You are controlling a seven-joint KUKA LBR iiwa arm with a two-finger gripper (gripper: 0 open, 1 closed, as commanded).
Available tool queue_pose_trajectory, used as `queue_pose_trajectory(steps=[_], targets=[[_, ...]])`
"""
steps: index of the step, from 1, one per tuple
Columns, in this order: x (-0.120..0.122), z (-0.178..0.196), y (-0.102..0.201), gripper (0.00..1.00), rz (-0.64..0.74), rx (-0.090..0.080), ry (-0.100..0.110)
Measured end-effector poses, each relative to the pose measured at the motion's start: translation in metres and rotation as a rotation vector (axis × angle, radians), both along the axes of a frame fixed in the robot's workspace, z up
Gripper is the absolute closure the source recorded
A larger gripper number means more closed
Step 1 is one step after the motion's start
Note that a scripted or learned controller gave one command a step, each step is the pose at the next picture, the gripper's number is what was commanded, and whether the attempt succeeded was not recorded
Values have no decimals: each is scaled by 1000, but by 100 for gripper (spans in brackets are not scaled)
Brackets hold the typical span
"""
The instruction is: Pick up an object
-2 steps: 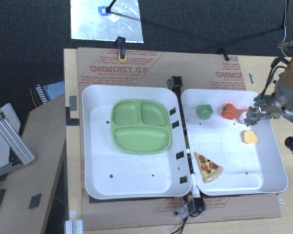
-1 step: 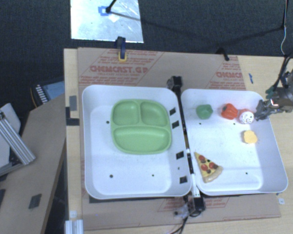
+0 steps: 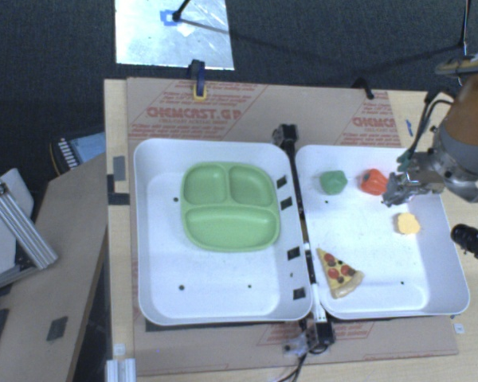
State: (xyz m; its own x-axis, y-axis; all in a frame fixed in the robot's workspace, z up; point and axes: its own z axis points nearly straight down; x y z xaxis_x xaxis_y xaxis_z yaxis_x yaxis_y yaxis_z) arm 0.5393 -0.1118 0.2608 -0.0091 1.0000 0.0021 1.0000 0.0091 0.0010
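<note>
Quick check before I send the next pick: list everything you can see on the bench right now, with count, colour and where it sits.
white bins: two, white, side by side on the bench
divided plate: one, light green, three compartments, middle of the left bin
green toy: one, green, rear of the right bin, near the divider
orange-red toy: one, orange-red, rear of the right bin, right of the green toy
yellow toy: one, yellow, right part of the right bin
pizza slice toy: one, tan with red spots, front left of the right bin
cardboard sheet: one, brown with red print, under the bins
arm: one, grey with an orange band, over the right bin's far right
hand: one, dark, between the orange-red and yellow toys
</note>
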Motion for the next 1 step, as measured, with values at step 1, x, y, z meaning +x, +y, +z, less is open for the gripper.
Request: queue_pose_trajectory(steps=[1], targets=[[4, -10, 52, 100, 0, 0, -1]])
